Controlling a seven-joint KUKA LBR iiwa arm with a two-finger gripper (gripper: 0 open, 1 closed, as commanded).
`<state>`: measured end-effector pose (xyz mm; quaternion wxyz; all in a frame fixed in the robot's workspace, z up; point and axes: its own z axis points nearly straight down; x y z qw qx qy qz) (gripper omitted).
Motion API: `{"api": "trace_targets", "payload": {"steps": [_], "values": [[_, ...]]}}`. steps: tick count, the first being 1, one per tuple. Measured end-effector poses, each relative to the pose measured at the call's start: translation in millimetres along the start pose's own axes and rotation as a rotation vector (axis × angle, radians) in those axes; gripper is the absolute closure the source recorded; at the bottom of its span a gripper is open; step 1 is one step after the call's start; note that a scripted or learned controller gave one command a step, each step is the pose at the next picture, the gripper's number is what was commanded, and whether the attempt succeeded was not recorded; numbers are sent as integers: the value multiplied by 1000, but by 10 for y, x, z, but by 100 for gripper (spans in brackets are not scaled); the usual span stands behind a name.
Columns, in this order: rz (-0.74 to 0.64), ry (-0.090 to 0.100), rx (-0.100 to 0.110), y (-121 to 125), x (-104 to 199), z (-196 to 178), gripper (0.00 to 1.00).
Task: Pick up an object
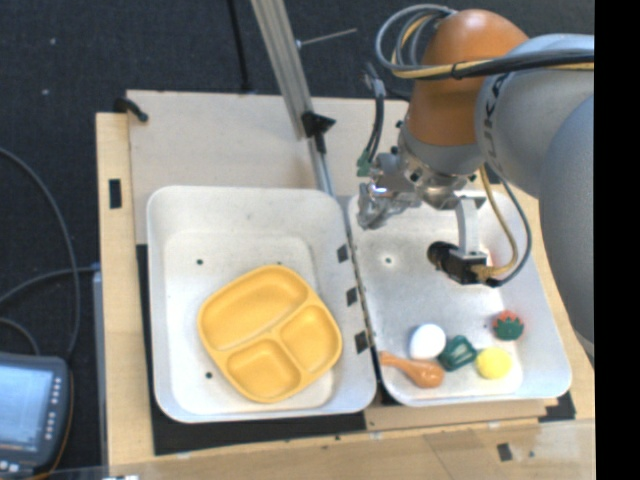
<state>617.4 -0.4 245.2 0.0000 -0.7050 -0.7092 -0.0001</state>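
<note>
Surveying stock: small white ball (427, 341), green block (459, 352), yellow ball (493, 364), red-and-green piece (509, 326) and orange spoon-like piece (415, 369) lay clustered at the near rim of the right white bin (400, 268). All looked light, rigid, perhaps slippery. My gripper (373, 211) hung well behind them; its opening I could not tell. Open floor lay between.

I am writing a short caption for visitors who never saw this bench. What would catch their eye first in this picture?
First, the yellow divided tray lying in the left bin, bright against the white. Next, the grey arm with its orange band reaching in from the right, its gripper above the far left corner of the right bin. Last, a cluster of small objects at that bin's near edge: a white ball, a yellow ball, a green piece and an orange spoon-like piece.
</note>
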Motion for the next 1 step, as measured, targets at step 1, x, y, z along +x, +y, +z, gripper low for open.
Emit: {"api": "trace_targets", "payload": {"steps": [1], "values": [[-2,2,-2,72,564,-77,100]]}}
